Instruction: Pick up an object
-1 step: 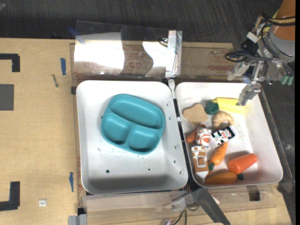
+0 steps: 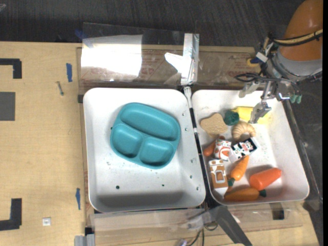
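Overhead, gripper [image 2: 262,108] above right bin [image 2: 297,152], grip state unclear, carrot [image 2: 239,168] lying diagonally, tip pointing lower-left

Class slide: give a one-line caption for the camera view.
Gripper poised over right bin of toy food; teal tray in left bin.

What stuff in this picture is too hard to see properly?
- Tool, camera view: too small and cluttered with cables to tell how it is set.
- Yellow item: partly hidden behind the tool and the green piece.
- Printed cards: pictures too small to read.
- Arm: cut off by the top and right edges.
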Controlling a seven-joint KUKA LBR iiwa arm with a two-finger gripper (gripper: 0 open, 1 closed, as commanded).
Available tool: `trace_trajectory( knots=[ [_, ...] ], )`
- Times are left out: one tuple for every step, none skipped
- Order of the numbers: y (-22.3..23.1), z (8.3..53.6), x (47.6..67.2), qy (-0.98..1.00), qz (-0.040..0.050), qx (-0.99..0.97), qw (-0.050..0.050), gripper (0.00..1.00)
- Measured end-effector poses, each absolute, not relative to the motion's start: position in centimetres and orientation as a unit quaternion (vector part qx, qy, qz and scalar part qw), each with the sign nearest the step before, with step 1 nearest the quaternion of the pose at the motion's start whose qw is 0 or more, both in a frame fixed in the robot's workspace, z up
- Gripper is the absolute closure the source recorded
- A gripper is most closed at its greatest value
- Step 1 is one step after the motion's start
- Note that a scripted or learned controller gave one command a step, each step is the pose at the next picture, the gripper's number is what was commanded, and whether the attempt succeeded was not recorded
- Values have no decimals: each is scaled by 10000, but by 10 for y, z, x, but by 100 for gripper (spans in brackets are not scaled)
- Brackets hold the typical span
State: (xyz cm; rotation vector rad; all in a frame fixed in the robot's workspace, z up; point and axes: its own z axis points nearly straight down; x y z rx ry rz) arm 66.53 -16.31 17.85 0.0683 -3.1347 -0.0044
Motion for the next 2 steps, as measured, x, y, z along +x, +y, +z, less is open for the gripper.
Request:
trace_trajectory(
  knots=[
    [-165,102,669,-9943,11,1067,-48,0],
    [-101,89,664,-9841,5,1773,-38,0]
  ],
)
